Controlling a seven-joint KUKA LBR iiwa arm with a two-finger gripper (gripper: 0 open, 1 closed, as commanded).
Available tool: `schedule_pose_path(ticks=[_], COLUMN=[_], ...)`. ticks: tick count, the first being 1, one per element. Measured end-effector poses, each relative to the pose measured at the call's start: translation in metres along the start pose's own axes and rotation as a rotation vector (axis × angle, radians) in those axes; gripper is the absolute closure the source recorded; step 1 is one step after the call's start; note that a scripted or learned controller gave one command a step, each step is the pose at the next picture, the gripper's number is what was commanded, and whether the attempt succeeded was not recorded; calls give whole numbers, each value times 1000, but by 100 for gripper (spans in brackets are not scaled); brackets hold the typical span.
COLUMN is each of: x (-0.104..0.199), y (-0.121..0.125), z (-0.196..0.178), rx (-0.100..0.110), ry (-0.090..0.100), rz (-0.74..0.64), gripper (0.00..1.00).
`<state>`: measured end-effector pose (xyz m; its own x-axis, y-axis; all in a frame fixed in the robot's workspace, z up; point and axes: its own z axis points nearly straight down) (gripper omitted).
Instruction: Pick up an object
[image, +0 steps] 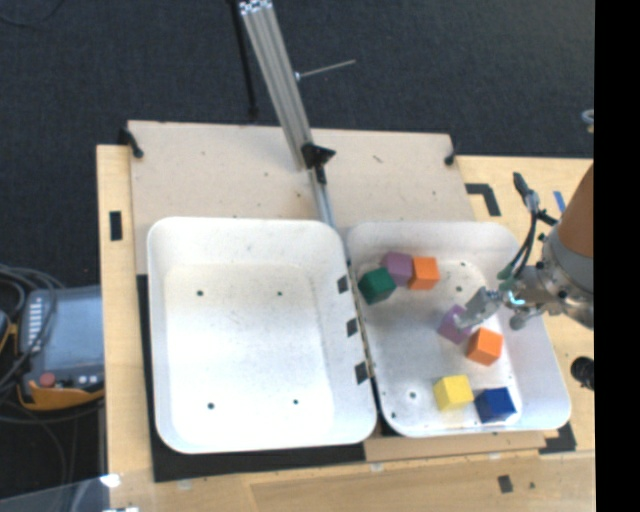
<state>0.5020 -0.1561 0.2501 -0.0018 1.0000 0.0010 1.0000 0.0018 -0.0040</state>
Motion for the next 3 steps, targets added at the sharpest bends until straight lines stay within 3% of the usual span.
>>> schedule_pose_path(ticks=[1, 3], x=[0, 0], y=[1, 3], z=[-2, 104], rx=[-6, 1], ry=[-2, -1], rz=[2, 3], gripper=[0, 0])
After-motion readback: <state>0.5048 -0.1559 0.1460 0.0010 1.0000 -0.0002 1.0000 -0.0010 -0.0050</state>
